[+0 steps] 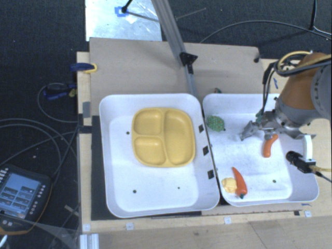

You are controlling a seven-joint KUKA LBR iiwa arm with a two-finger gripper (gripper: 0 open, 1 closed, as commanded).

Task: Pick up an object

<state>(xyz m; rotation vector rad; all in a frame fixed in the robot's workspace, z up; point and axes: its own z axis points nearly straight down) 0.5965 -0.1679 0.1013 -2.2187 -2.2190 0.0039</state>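
Note:
The right bin (259,193) holds several small items. A green knobbly piece (215,122) lies near its far left corner. A red-orange carrot-shaped toy (239,182) rests by the near wall, with a small yellow piece (227,184) touching its left side. An orange sausage-shaped piece (268,146) lies right of centre. My gripper (261,130) hangs low over the right bin, directly above and touching or nearly touching the orange piece's upper end. Whether it holds that piece I cannot tell.
The left bin (116,191) carries a yellow divided plate (163,137). A slanted grey pole (168,22) comes down to the bench behind the bins. The arm's black cable fitting (300,162) overhangs the right bin's right wall.

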